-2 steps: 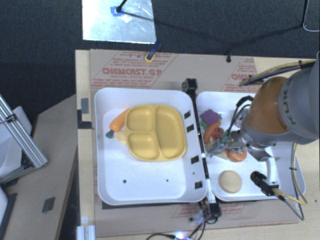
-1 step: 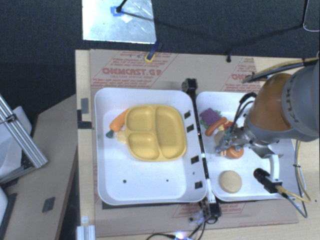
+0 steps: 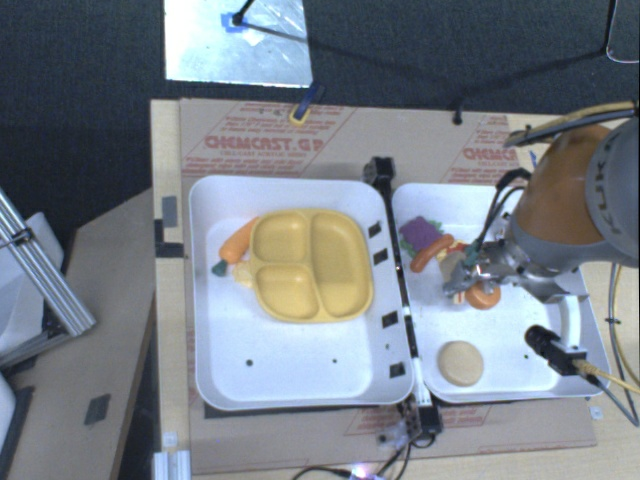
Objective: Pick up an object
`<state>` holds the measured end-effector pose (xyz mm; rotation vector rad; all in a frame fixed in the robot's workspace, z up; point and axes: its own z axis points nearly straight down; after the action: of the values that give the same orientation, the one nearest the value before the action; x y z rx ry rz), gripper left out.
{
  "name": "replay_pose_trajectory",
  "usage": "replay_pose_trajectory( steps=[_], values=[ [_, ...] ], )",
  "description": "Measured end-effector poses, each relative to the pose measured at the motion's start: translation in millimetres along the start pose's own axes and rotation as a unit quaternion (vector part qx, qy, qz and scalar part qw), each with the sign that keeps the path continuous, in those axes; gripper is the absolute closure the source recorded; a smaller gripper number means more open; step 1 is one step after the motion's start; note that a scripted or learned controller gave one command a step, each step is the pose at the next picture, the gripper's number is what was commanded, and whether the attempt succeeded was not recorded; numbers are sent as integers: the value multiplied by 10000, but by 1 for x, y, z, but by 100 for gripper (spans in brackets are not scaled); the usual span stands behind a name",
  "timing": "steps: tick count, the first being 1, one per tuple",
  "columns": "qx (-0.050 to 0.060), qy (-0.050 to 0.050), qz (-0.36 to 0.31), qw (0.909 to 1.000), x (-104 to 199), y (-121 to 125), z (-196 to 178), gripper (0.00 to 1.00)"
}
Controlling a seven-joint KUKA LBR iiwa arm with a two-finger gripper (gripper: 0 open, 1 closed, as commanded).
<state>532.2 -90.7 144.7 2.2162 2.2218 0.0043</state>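
Note:
In the right bin (image 3: 520, 368) lie a purple toy (image 3: 421, 233), a red-orange sausage-shaped toy (image 3: 431, 253), an orange round toy (image 3: 483, 296) and a tan round disc (image 3: 461, 362). My gripper (image 3: 466, 277) hangs low over the middle of this bin, right beside the orange round toy and just below the sausage toy. The arm's wrist covers the fingers. The left bin (image 3: 230, 368) holds a yellow divided plate (image 3: 305, 265) and an orange carrot (image 3: 237, 241) with a green top at the plate's left edge.
A black divider with clips (image 3: 397, 278) runs between the two bins. A black fitting (image 3: 548, 347) on a cable sits at the right bin's lower right. Cardboard (image 3: 265, 140) lies beneath the bins, and a shiny metal sheet (image 3: 238, 26) lies farther back.

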Motion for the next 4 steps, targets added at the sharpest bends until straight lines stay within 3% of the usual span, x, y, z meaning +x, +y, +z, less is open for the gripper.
replay_pose_trajectory(
  steps=[1, 2, 4],
  values=[
    [-18, -3, -9, 10000, 1, 0, -64, 100],
    [2, 0, -7, 10000, 1, 2, -81, 100],
    [11, 11, -37, 10000, 89, 62, -73, 100]
  ],
)
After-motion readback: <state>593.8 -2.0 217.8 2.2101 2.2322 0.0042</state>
